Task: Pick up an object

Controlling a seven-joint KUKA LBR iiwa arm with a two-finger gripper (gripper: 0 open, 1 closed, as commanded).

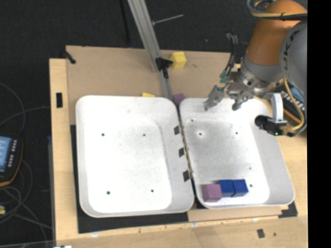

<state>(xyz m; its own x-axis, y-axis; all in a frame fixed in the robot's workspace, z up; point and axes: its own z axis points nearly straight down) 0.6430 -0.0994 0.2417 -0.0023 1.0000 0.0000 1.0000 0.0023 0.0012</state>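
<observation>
White plastic makes up the two shallow bins with rounded corners, the left bin (124,154) and the right bin (235,149), which lie side by side and touch along their inner edges. Their floors look matte and faintly speckled with grey, each with a few small dark dots.

In the right bin I count three small blocks, all at the near edge: one purple cube-shaped block (211,191) and two blue cube-shaped blocks (232,187) that stand so close together that they look like one piece. The purple block touches the blue pair on its left side.

Outside the bins there is one yellow block (179,60) on the far part of the bench, beside a slanted grey metal rail (147,27).

The two-finger metal gripper (226,100) hangs over the far edge of the right bin, well apart from the three blocks. Its fingers are spread and nothing is between them.

The bench (103,71) is pale brown board, and the floor around it is dark.
</observation>
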